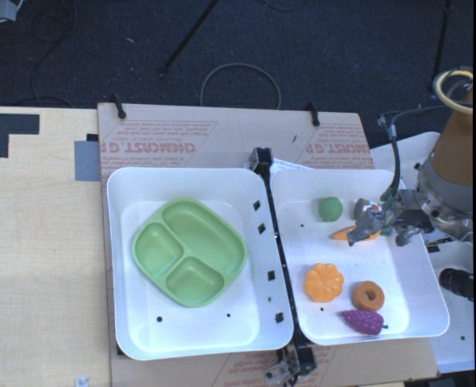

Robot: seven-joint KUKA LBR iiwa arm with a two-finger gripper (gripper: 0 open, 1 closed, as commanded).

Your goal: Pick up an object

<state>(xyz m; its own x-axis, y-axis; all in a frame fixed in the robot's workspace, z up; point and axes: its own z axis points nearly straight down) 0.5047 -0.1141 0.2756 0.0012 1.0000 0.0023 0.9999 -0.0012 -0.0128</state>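
The right bin (419,276) holds several toy foods. A green ball (329,209) lies near its back, and an orange carrot-like piece (347,234) lies just right of it. My gripper (370,221) reaches in from the right and sits low over the right end of the orange piece, hiding that end. Whether it touches the piece is unclear. An orange pumpkin (324,283), a brown donut (369,296) and a purple bunch of grapes (363,322) lie toward the front of the bin, apart from the gripper.
The left bin (133,313) holds a green divided plate (188,251). A black divider (271,240) runs between the two bins. The arm's orange band and grey wrist (455,168) stand over the right bin's right rim.
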